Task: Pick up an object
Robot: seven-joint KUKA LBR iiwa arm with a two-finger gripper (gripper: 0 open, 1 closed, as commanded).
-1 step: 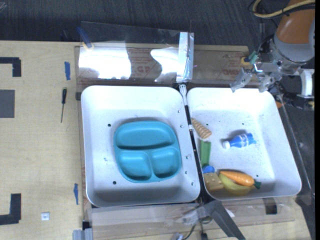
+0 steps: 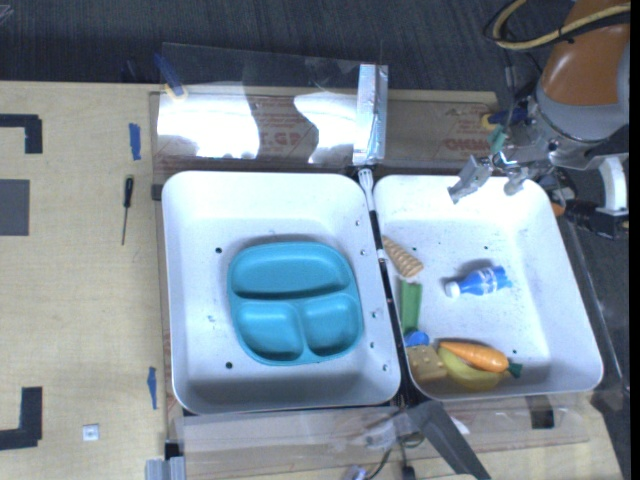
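The small bottle (image 2: 478, 282), white with a blue label and blue cap, lies on its side near the middle of the right bin (image 2: 565, 298), with bare white floor all round it. Taking the bottle as the mark: toward the near wall lies a toy carrot (image 2: 476, 354) resting on a yellow banana (image 2: 460, 369), both close to the bin's front edge; to the bottle's left, along the wall shared with the left bin (image 2: 190, 268), lie a waffle cone (image 2: 402, 257), a green stick (image 2: 410, 305) and a small tan piece with a blue bit (image 2: 424, 356). Beyond the bottle, over the bin's far rim, hangs the gripper (image 2: 490, 178); its jaws stand apart with nothing between them, touching no object. The widest free room is right of the bottle. Left of it, the other bin holds a blue divided tray (image 2: 293, 301). No writing on the bottle's label can be read. The bench (image 2: 70, 298) is pale wood.
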